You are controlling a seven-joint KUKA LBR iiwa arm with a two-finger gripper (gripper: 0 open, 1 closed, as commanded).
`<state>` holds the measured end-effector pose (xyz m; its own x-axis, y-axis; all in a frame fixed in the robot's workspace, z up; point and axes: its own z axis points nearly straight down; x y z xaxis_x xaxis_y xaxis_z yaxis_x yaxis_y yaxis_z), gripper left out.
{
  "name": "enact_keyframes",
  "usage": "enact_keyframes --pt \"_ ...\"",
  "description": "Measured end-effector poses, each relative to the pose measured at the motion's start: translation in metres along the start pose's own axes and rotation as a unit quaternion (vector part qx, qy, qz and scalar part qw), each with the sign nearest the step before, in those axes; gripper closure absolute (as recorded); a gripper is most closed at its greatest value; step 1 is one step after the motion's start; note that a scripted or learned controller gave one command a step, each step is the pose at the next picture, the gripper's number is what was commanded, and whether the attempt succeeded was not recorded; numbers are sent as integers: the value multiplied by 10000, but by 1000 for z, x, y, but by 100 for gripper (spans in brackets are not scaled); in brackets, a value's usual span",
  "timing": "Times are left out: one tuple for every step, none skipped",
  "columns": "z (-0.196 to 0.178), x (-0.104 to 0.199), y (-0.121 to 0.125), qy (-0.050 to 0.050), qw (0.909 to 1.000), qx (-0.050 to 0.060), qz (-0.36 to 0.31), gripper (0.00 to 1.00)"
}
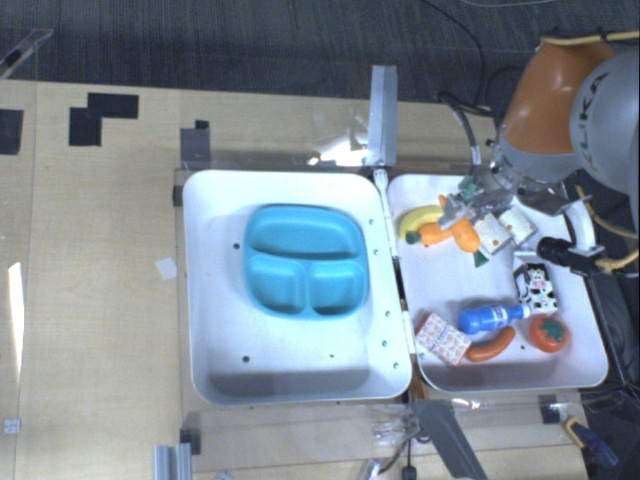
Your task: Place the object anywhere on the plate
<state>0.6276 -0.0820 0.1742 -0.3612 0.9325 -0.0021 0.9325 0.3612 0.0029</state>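
A blue plate (305, 260) with three compartments lies in the middle of the left bin (215, 353) with nothing on it. My gripper (468, 206) hangs low over the upper left part of the right bin (585, 363). It is right above an orange carrot-like toy (447, 234) that lies beside a yellow banana (418, 218). The wrist hides the gap at its tip, and I see nothing lifted off the bin floor.
The right bin also holds a white box (498, 230), a cow-patterned piece (535, 286), a blue bottle (490, 317), a sausage (487, 345), a tomato (547, 333) and a red checked packet (441, 337). A metal post (383, 118) stands behind the divider between the bins.
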Motion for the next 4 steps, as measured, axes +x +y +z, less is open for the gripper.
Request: enact_keyframes --pt "-10 79 34 3 9957 -6 -927 100" --pt "-9 161 51 11 9976 9 -698 100" --pt "-9 161 51 10 9976 9 -697 0" --pt "-18 161 54 4 9974 -10 -719 100"
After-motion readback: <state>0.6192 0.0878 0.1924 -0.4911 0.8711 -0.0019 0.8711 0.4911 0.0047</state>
